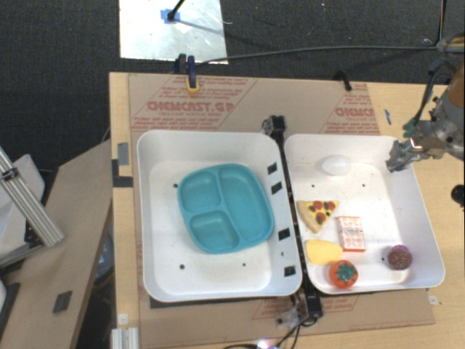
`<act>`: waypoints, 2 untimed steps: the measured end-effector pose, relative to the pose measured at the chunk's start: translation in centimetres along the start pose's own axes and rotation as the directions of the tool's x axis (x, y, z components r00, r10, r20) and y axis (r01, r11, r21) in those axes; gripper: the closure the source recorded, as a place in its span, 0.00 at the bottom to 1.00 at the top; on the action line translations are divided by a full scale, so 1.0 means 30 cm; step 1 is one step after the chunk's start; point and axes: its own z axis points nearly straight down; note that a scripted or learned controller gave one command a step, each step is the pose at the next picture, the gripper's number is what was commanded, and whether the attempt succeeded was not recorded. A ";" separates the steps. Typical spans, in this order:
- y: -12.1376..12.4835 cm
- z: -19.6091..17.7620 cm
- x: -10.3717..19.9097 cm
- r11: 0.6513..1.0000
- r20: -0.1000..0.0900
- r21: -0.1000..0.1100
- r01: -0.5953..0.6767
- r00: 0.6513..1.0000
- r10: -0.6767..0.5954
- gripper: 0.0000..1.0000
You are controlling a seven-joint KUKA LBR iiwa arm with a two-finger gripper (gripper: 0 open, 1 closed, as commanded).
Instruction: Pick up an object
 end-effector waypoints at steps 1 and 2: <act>0.004 -0.007 0.182 1.000 -0.002 0.002 0.004 1.000 -0.004 1.00; 0.002 0.054 0.349 1.000 -0.002 0.003 0.003 1.000 -0.003 1.00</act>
